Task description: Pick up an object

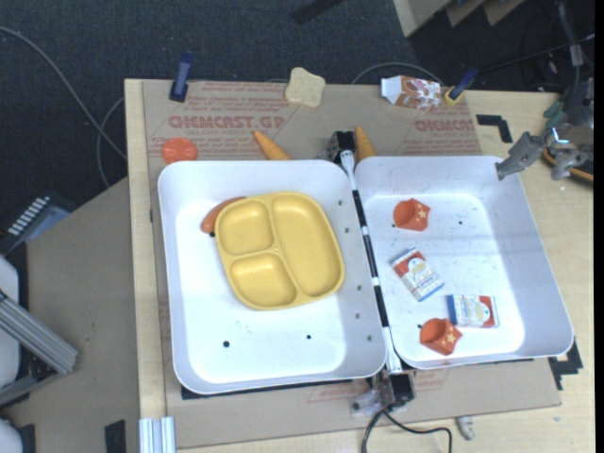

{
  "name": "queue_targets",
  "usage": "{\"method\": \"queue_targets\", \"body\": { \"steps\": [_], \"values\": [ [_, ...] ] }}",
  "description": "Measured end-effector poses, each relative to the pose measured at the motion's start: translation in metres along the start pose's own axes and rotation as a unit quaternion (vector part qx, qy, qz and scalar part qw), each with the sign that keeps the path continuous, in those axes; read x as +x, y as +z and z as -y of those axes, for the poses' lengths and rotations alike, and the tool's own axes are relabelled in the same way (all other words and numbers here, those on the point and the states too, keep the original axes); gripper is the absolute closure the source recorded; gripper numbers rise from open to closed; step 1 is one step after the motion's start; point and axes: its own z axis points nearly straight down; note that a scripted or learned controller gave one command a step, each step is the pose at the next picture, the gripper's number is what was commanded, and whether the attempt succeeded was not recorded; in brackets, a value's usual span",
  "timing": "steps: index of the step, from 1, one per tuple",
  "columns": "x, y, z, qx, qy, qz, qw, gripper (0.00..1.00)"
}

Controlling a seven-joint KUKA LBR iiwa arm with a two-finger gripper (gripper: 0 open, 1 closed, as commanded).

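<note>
You can read red lettering printed on the cardboard sheet (236, 111) under the bins: on its far left part it looks like "CHEMCAST GP" in large letters with a line of smaller print above that's too small to read, and the far right part (444, 135) carries the same kind of red print, but you can't make it out there. The small cartons in the right bin (528, 243), the one in the middle (417, 275) and the one nearer (471, 310), have red-and-blue printed faces, text unreadable. Same for the carton (411, 92) lying on the cardboard's far side.

Slanted overhead view of both bins (189, 281)
</note>
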Motion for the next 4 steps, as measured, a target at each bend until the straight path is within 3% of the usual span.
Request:
{"method": "queue_targets", "body": {
  "steps": [1, 2, 3, 4],
  "values": [
    [0.055, 0.117, -0.003, 0.002, -0.001, -0.001, 1.0000, 0.00],
    [0.102, 0.197, -0.040, 0.002, 0.000, -0.001, 1.0000, 0.00],
    [0.102, 0.185, -0.041, 0.000, -0.001, 0.000, 1.0000, 1.00],
    [0.166, 0.094, 0.011, 0.000, -0.001, -0.001, 1.0000, 1.00]
  ]
}}
